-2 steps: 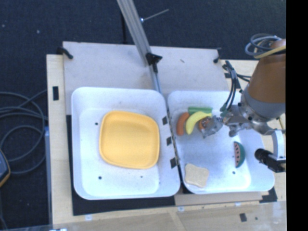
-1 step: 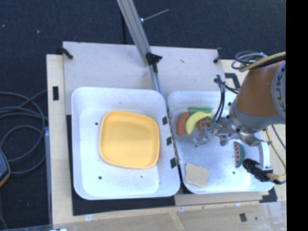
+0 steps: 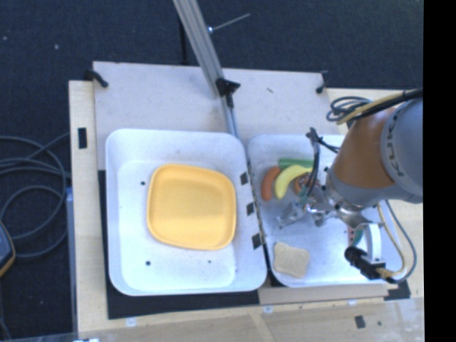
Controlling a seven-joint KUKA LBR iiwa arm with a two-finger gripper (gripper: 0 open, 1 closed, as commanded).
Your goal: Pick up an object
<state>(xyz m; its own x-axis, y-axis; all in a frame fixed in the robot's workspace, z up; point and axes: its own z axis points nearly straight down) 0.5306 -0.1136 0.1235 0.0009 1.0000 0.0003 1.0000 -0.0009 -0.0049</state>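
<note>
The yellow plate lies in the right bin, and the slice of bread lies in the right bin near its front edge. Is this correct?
Not quite. The camera view shows the yellow plate in the left bin, not the right one. The slice of bread does lie in the right bin near its front edge.

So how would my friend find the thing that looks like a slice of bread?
Start at the right bin, the one the grey and orange arm reaches into. Look at its near left corner, below the gripper. The bread slice lies flat there alone, pale tan and squarish, while the banana and other bright toy foods cluster at the far side.
</note>
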